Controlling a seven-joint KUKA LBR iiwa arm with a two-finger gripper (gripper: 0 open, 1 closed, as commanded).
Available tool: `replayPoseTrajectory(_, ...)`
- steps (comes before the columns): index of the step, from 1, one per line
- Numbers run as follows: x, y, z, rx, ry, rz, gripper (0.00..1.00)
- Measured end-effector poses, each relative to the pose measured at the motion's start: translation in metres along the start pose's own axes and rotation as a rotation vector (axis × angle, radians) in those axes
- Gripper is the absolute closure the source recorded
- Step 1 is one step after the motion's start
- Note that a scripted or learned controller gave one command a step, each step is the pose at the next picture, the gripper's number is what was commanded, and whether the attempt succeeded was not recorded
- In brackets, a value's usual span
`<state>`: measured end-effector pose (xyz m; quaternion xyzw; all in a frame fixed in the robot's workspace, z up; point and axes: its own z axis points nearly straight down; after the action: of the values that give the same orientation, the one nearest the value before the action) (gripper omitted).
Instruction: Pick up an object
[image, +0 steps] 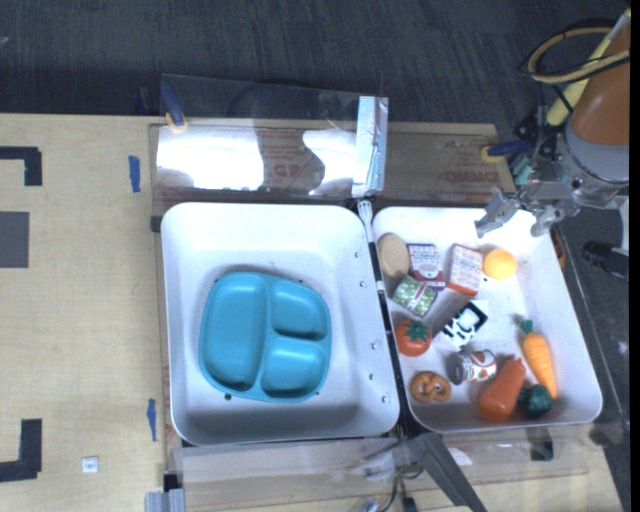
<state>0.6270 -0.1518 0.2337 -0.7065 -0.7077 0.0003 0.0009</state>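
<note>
Where dark floor borders it, tan bench (80, 330) under two white bins (180, 400).

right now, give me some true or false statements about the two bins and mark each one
1. The blue divided plate lies in the left bin. True.
2. The toy carrot lies in the left bin. False: it is in the right bin.
3. The gripper holds the orange ball. False: the ball rests on the bin floor.
4. A toy tomato lies in the right bin. True.
</note>
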Motion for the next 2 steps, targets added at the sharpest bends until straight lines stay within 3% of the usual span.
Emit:
replayPoseTrajectory(1, -0.057, -0.012, 0.121, -0.004, 0.005, 0.075, 0.0)
replayPoseTrajectory(2, -0.058, -0.011, 0.11, -0.009, 0.0, 0.074, 1.0)
